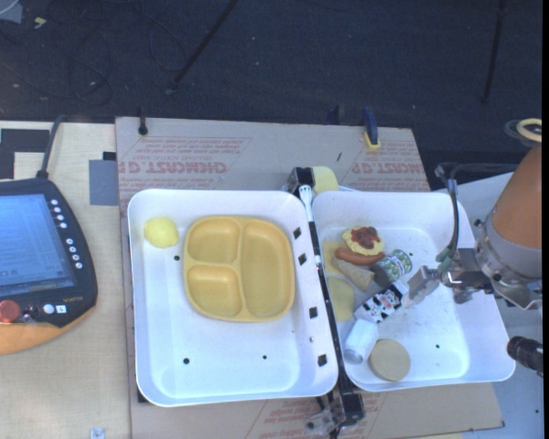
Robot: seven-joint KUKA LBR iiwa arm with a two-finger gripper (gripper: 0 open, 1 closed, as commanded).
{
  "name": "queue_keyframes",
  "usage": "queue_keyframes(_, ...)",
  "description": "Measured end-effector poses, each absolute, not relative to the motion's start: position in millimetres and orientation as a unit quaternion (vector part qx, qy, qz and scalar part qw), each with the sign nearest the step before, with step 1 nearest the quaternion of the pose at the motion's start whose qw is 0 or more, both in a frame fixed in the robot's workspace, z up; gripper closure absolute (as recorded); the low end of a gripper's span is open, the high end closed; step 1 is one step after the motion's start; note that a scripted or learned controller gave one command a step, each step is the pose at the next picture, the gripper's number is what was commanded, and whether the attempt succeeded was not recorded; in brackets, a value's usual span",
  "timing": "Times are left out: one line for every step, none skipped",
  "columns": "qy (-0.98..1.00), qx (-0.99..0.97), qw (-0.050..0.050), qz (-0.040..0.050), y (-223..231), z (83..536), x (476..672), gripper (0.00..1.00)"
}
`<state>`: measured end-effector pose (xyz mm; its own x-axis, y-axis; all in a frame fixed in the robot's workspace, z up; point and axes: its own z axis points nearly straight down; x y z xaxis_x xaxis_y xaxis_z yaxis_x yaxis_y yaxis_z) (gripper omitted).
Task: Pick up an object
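Looking down on the bench, I have the gripper (427, 282) low inside the right bin (457, 364), reaching in from the right with the orange band of the arm (531, 213) above it. Its fingers read to me as parted, with nothing between them; the view is soft there, so I hold that loosely. The object I would go for is the cow-patterned bottle (382, 302), which lies just to the left of the fingertips and a little toward the near edge of the bin, close but apparently not touching. Its long axis runs on a diagonal, from the lower left up toward the gripper, so its upper end points almost straight at the fingers. That is the relation the next move hangs on: in my judgement a short travel left and slightly nearer would put the fingers astride it, and they would need to close across the diagonal, not along it. Crowding is the risk. A green can (395, 264) sits just beyond the bottle, a hot dog (355, 256) and a red-topped toy food piece (362, 239) lie farther left, and a white cylinder (359, 338) and a tan disc (390, 359) lie nearer. The left bin (156, 355) holds a yellow divided tray (238, 268) and a yellow ball (161, 232), well apart from the gripper.
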<state>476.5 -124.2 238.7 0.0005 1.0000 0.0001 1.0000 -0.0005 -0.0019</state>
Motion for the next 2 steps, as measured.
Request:
queue_keyframes(-0.708,-0.706,0.000,0.0008,-147.8,107.4,577.1,0.00)
queue_keyframes(-0.706,-0.708,0.000,0.0015,-99.4,93.2,591.8,0.00)
